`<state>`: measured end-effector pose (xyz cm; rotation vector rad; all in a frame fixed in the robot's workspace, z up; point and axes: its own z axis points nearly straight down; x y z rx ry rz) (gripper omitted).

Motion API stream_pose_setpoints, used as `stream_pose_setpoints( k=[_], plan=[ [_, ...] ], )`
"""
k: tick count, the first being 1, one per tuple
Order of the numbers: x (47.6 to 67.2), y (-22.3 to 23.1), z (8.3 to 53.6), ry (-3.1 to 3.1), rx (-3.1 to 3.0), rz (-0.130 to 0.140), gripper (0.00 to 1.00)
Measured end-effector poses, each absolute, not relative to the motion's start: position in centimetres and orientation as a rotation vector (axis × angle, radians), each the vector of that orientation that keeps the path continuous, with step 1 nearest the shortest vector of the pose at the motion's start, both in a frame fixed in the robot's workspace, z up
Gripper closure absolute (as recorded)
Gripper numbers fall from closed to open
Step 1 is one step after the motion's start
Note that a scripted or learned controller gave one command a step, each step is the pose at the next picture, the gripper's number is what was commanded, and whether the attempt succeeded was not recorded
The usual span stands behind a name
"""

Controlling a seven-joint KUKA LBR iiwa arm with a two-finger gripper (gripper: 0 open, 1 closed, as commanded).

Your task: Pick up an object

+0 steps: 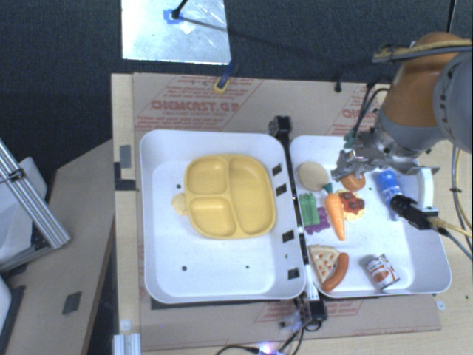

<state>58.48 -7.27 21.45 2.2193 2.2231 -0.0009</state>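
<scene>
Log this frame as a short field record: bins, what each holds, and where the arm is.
left bin: yellow divided plate
right bin: carrot, grapes, pizza slice, sausage, can, blue bottle, pale round piece
arm: reaches in from the right, above the right bin's far half
hand: low over an orange item beside the carrot's top
grasp: cannot tell from this view

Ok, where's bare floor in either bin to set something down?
Left bin: a wide bare strip in front of the yellow tray, plus a narrower one along its left wall. Right bin: a small patch between the can and the right wall. Around the carrot and gripper it's crowded.
</scene>
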Motion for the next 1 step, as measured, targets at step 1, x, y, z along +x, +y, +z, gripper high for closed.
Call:
stream_pose_setpoints(
  k=[1],
  plan=[
    [57.97,-7.13,23.54,2.225,2.215,0.003,1.0]
  ],
)
